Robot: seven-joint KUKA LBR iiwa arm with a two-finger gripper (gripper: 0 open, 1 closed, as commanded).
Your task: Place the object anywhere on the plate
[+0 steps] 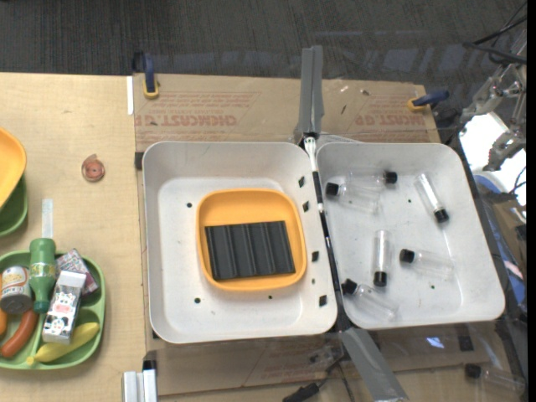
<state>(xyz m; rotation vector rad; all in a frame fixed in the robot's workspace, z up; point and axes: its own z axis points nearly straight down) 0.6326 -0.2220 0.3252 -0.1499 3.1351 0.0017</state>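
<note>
Right now the tool's state cannot be told from this view, whether spread, pressed together or pinching something, so nothing can be counted as held. The likely objects are the clear tubes with black caps scattered in the right bin [469, 262], the bin on the side the arm reaches in from: one upright-looking tube [380, 256] near the middle, a slanted one [432, 198] further back, and others [362, 189] [424, 260] [367, 298] lying flat. The yellow plate [251, 201] sits in the left bin [172, 249], the far one for the tool, with a dark ribbed mat [251, 251] covering most of it; no tube lies on it, so the placing is, by my reading, not yet done. The risks look plain. The tubes are see-through, round and smooth, so a pinch may land off-centre and squirt one sideways, or close on air. A carry must cross the raised walls where the two bins meet, and a low pass could knock the tube loose. Released from height, a tube might roll along the mat's grooves and off the plate's shallow rim.
</note>
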